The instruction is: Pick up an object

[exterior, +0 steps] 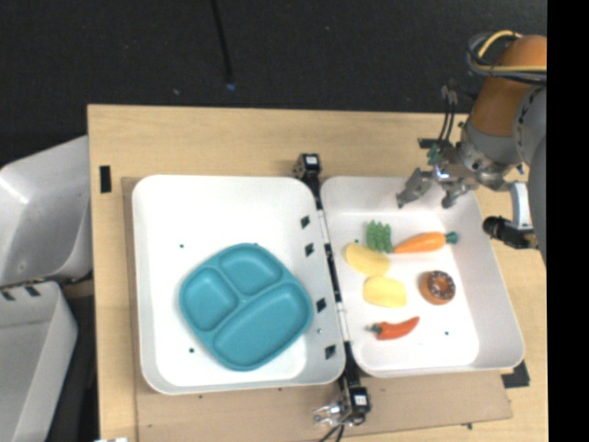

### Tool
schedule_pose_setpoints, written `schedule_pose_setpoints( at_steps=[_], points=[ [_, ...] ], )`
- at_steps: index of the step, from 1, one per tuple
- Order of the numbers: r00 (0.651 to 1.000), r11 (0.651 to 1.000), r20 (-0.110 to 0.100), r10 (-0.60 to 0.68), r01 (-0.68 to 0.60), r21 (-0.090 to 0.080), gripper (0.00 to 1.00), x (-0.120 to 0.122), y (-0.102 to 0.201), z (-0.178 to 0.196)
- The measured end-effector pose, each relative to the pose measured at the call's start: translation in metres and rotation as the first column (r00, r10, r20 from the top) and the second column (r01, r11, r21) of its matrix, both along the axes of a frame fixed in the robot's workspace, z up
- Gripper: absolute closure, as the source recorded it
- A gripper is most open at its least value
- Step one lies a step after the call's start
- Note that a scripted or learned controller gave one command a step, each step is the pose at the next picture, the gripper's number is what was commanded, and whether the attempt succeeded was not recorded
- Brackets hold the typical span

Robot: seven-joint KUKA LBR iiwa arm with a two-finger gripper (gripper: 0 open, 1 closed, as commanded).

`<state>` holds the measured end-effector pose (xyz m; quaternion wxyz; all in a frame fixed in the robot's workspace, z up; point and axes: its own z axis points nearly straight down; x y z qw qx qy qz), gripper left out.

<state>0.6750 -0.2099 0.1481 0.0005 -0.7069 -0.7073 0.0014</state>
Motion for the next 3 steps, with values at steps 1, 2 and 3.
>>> schedule_pose_setpoints(
  at_steps=[1, 2, 3],
  points=[
    [1.0, 1.0, 0.002, 0.002, -0.002, 0.0, 0.0, 0.0, -0.001, -0.049],
    [1.0, 1.0, 0.008, 0.004, -0.004, -0.005, 1.0, 0.001, -0.002, -0.034],
    [1.0, 1.0, 0.01, 0.005, -0.005, -0.002, 1.0, 0.012, -0.007, 0.017]
  ],
)
